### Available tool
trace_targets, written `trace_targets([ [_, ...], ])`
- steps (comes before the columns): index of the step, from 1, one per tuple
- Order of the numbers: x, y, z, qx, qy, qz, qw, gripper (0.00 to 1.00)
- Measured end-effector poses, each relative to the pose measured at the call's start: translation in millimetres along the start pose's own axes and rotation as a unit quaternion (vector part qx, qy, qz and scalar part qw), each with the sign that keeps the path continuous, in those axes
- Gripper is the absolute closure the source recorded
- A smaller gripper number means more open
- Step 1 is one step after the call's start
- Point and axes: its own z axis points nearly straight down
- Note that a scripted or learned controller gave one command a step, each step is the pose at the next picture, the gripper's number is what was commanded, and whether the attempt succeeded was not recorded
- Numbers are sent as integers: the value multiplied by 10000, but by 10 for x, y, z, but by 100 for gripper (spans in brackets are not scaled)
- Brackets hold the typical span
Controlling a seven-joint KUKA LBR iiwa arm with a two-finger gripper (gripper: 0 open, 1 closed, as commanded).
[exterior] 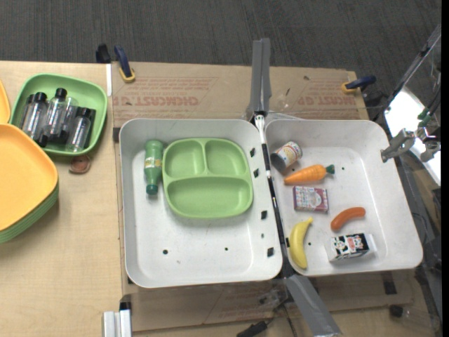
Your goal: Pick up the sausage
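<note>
The sausage [347,217] is a short orange-red piece lying at a slant on the floor of the right bin [382,188], towards its front right. It lies free, touching nothing. A small black-and-white carton [350,246] sits just in front of it, and a pink packet [310,199] lies to its left.
The right bin also holds a carrot [309,175], a small can [286,154] and a banana [300,243]. In the left bin [196,248] are a green divided plate [208,177] and a green bottle [153,166]. A green tray of bottles [59,114] and yellow plates [21,181] sit at the far left.
</note>
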Motion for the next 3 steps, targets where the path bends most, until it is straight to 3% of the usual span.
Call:
trace_targets([
  [1,315,-93,1728,-5,3,-193,9998,0],
  [2,626,-718,1847,2,7,549,9985,0],
  [3,619,-717,1762,4,5,572,9984,100],
])
